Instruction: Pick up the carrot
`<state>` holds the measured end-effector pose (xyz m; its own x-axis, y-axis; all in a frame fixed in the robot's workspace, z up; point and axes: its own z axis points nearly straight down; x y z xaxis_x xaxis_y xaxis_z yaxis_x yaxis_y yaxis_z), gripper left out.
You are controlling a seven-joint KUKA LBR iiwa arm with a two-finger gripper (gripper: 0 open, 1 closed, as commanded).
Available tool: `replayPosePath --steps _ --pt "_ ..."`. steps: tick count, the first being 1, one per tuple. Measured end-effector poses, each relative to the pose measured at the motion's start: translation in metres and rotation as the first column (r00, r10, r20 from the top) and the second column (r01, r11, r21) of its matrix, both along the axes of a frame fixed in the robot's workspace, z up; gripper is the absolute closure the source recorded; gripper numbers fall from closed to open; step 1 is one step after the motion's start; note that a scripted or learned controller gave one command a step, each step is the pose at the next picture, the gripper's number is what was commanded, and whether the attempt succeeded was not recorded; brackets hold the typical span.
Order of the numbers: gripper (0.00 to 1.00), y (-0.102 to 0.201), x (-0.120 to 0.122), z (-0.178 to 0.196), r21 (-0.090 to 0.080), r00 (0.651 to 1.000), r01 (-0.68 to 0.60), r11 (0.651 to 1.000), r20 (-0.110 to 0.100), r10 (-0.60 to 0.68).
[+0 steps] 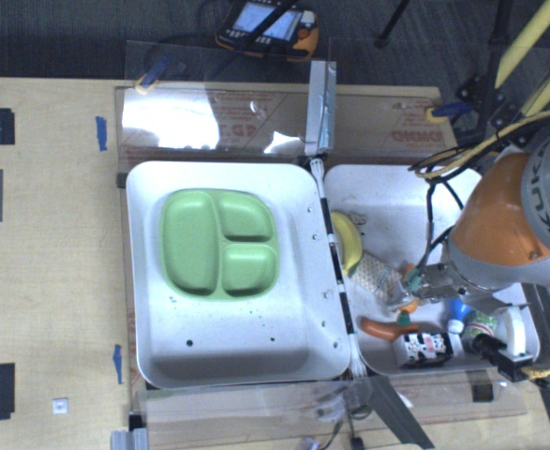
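We hover the gripper (410, 289) just above the carrot (379, 327) in the right bin (387, 190); finger state seems unclear. Next: descend and close.

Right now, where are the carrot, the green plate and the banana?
carrot (379, 327): camera view, middle of its orange body.
green plate (220, 243): camera view, ridge between its compartments.
banana (348, 239): camera view, its yellow curve.

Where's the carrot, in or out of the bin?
In. The carrot lies flat on the right bin's floor, by the divider.
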<state>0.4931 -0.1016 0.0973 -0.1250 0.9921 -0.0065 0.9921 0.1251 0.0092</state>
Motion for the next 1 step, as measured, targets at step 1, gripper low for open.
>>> replayPosePath --steps 1 --pt "1.00 0.0607 0.0883 0.0872 0.004 0.994 0.107 0.994 -0.010 -0.107"
